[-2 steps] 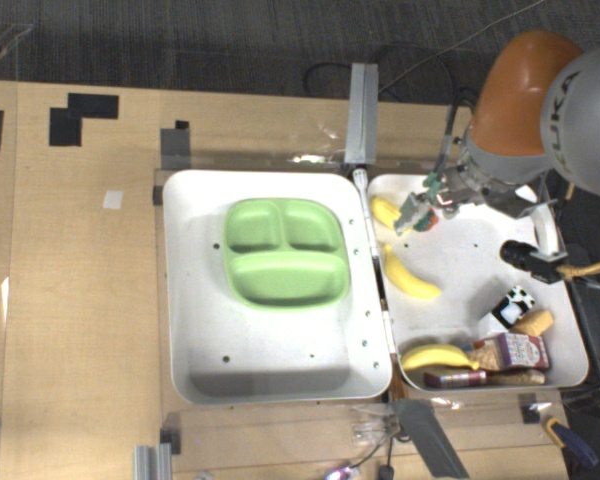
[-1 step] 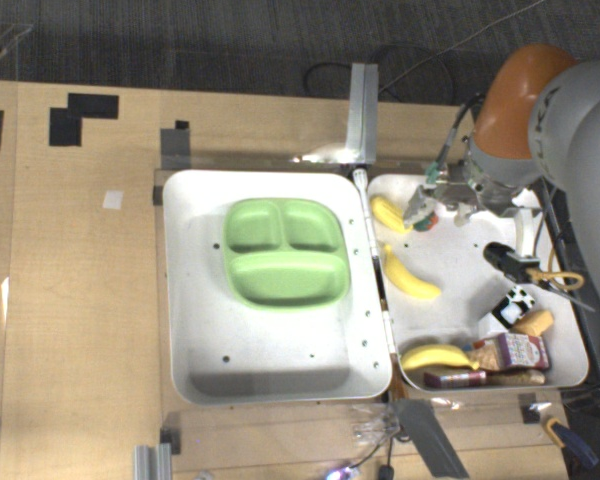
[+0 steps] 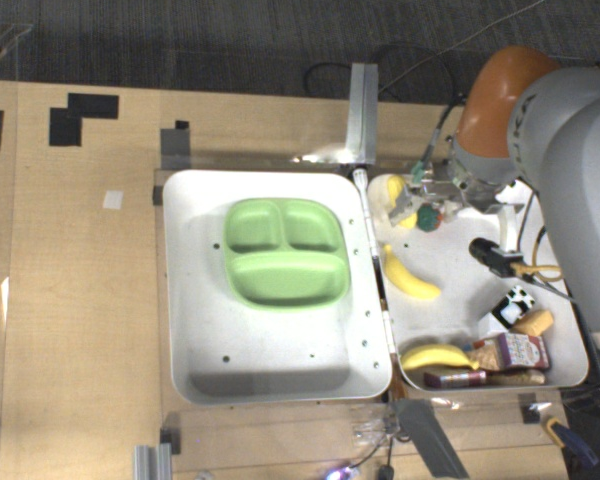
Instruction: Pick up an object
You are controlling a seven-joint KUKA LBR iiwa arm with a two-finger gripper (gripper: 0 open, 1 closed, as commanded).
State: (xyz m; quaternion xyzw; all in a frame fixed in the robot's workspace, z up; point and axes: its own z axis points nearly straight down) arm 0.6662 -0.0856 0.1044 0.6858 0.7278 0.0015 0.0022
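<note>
My gripper hangs low over the far left corner of the right bin. Just to its left, a yellow piece lies against the bin's corner. A small dark green round thing sits right beneath the gripper; whether it is held I cannot tell. A banana lies a little nearer the camera, along the bin's left wall. A second banana rests at the near edge.
The left bin holds a green divided plate. In the right bin's near right corner lie a black-and-white cube, a tan block, a snack packet and a dark red pen.
</note>
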